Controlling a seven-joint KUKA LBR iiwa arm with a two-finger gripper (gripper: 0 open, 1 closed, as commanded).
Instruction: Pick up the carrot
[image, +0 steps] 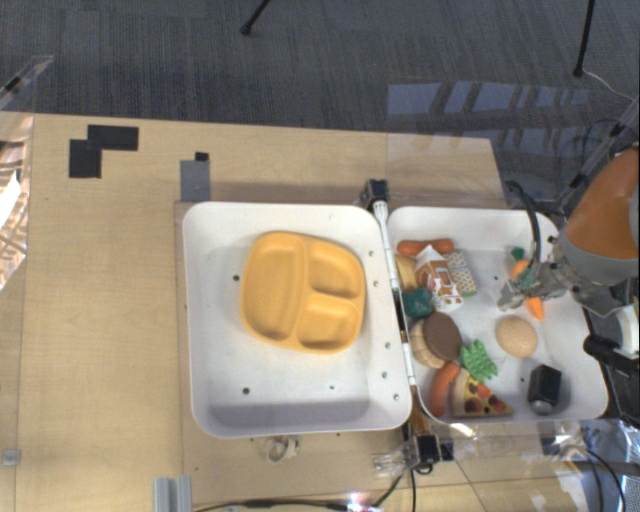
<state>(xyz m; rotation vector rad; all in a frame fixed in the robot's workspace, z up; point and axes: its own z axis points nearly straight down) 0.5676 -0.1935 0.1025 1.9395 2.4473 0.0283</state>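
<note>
Lying slantwise beside jaws: carrot (528, 292)

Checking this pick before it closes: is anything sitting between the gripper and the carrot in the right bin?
Nothing visible does. The gripper is already down at the small orange carrot near the right white bin's right side. The closest neighbour, a round beige bun, lies just below the carrot, apart from it.

The carrot (529, 290) is small and orange with a green leafy top; it lies in the right bin (575, 400) near the far right side, partly hidden by the gripper's jaws; its pose is unclear.
</note>
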